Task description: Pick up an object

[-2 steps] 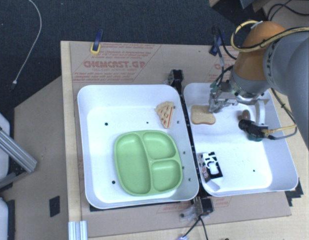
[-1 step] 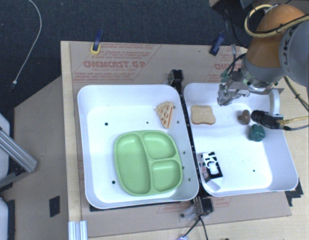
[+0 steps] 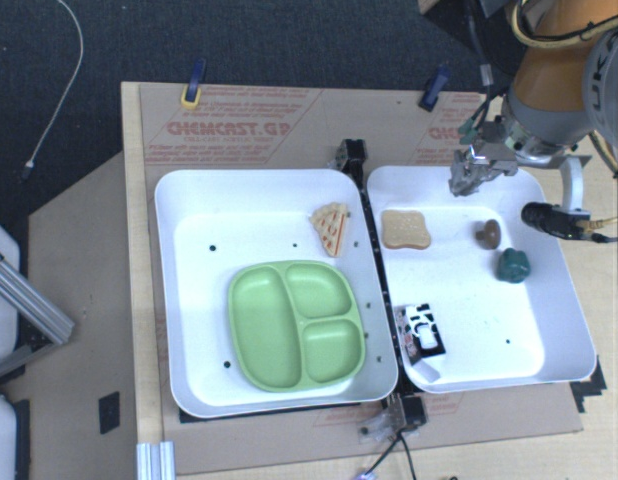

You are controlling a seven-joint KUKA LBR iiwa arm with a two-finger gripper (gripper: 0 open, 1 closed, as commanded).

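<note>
Grey KUKA arm (image 3: 599, 78), smooth rounded casing. Broad orange band (image 3: 561, 53) above wrist, glossy. Pale looped cable (image 3: 549, 8) running over orange section. Silver-grey metal wrist flange below band. Small grey metal two-finger gripper (image 3: 472, 178) with greenish wiring beside it. Black cylindrical attachment (image 3: 554, 220) on white bracket at side, thin cables trailing.

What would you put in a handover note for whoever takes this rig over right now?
Gripper: above the right bin's far edge, nothing seen between its fingers; open or shut not discernible.
Right bin: bread slice, small brown object, teal object, black-and-white card at the near left.
Left bin: green divided plate, waffle piece.
Done: nothing picked up yet.
Left: choose an object, grasp, lift. The brown one looks nearest.
</note>
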